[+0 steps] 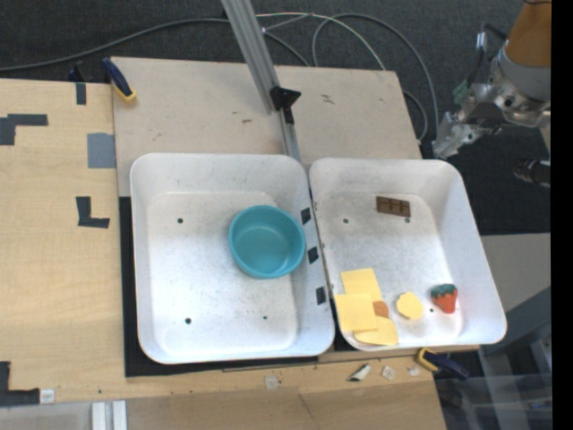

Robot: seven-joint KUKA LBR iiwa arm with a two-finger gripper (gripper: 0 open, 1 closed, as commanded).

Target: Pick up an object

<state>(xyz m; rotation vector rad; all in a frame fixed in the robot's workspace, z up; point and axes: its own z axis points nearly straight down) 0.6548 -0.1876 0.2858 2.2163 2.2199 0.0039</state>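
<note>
While the gripper [454, 139] hung outside the bins, beyond the far right corner of the right bin [472, 240], nothing had yet been picked up, and several things could have spoiled a try from there. Most candidates lay crowded in the near part of the right bin: yellow flat pieces [363, 307] overlapping one another, a small brown piece [381, 309] touching them, a yellow round piece [409, 306] just beside, and a red strawberry-like toy [445, 298] near the bin's right wall. A descent among these risked closing on two at once or nudging one aside, and the flat yellow pieces offered little height to pinch. The toy sat close enough to the sloping wall that a finger might have struck the rim. A brown block [392, 207] lay alone toward the far side, well apart from the rest, and looked the safer target. The blue bowl [266, 241] in the left bin [161, 240] seemed wide for a two-finger grasp unless taken by its rim. As for the gripper, it touched and held nothing; whether it was spread or closed could not be told.
</note>
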